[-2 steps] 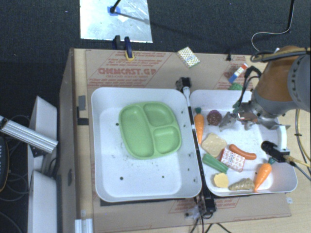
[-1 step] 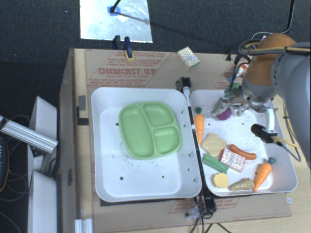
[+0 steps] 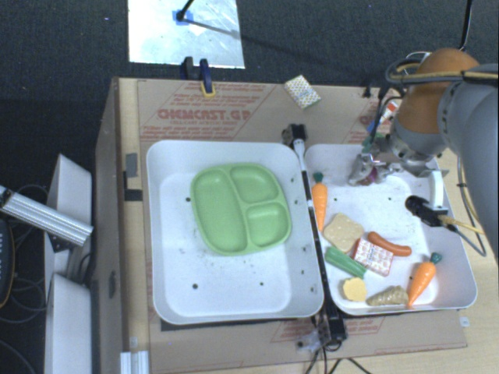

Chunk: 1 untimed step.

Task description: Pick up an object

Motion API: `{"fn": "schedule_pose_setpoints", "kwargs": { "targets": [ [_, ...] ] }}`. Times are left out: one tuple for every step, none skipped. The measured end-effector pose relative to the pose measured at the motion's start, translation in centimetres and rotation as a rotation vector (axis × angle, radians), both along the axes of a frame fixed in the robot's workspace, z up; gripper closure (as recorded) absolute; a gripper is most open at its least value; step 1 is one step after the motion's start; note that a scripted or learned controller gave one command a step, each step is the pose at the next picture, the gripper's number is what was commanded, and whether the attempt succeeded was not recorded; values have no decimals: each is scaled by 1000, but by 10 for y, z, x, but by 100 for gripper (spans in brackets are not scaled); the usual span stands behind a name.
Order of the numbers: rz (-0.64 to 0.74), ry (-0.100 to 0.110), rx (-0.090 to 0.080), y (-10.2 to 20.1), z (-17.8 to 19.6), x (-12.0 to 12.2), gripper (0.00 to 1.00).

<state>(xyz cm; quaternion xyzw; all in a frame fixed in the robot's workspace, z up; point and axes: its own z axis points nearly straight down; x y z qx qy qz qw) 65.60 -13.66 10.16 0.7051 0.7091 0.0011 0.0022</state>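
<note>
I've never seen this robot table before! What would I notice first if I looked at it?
You'd likely spot the big green divided plate lying alone in the left bin. Next, the bright toy food in the right bin: two carrots, a sausage and more. The gripper hangs over that bin's far corner.

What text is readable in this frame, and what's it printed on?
"CHEMCAST GP" in large red letters on the brown board under the bins, behind the left bin.
Smaller red lines above and below it, and more red print at the board's right end near the arm: too blurred to read.
Red-and-white packet in the right bin: markings too small to read.
</note>
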Motion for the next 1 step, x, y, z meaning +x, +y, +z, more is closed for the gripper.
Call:
{"fn": "schedule_pose_setpoints", "kwargs": {
  "targets": [
    [0,-1,2,60,107,-11,100]
  ]
}}
